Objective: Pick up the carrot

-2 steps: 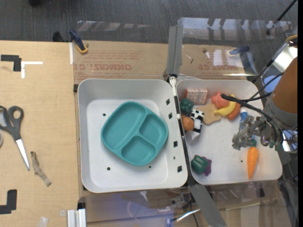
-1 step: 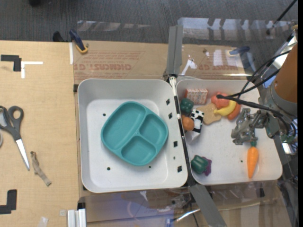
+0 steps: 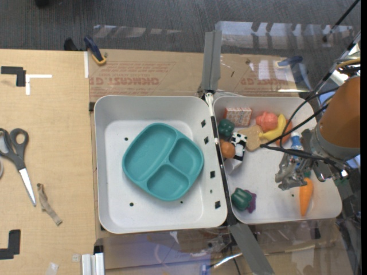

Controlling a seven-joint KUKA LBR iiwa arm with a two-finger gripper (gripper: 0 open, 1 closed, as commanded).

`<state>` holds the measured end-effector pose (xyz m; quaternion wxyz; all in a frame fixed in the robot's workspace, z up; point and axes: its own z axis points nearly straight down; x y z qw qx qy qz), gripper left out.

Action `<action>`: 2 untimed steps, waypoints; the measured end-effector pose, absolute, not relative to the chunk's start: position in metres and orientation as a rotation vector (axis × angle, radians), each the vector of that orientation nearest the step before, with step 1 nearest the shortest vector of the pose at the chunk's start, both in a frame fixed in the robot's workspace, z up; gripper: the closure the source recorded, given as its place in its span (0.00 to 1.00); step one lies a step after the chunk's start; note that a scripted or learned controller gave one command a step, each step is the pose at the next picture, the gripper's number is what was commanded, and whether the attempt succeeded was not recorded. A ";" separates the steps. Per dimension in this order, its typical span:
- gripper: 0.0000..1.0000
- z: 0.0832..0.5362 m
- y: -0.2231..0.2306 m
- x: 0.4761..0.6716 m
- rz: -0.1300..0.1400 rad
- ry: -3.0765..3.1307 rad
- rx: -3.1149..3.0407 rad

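Broadly, the tabletop (image 3: 46, 153) carries two shallow white bins side by side. Behind them lies a sheet of cardboard (image 3: 143, 73) with red mirrored lettering too reversed and faint to read with certainty. The left bin (image 3: 106, 211) holds a teal divided plate (image 3: 163, 161). The right bin (image 3: 269, 208) holds the smaller things: a yellow banana (image 3: 275, 129), a red fruit (image 3: 266, 120), a pink block (image 3: 239, 116), a green pepper (image 3: 242, 199) and the carrot (image 3: 306, 196), which lies near the bin's front right corner, tip toward the front. The gripper (image 3: 293, 173) hangs just beside the carrot's top end; whether it is spread or pressed together, I cannot tell. Scissors (image 3: 17, 153) lie at the far left.
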<state>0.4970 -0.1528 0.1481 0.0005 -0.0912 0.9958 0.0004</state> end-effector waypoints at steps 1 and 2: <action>1.00 0.092 -0.221 0.497 0.001 3.104 -0.462; 1.00 0.197 -0.141 0.502 0.001 3.001 -0.914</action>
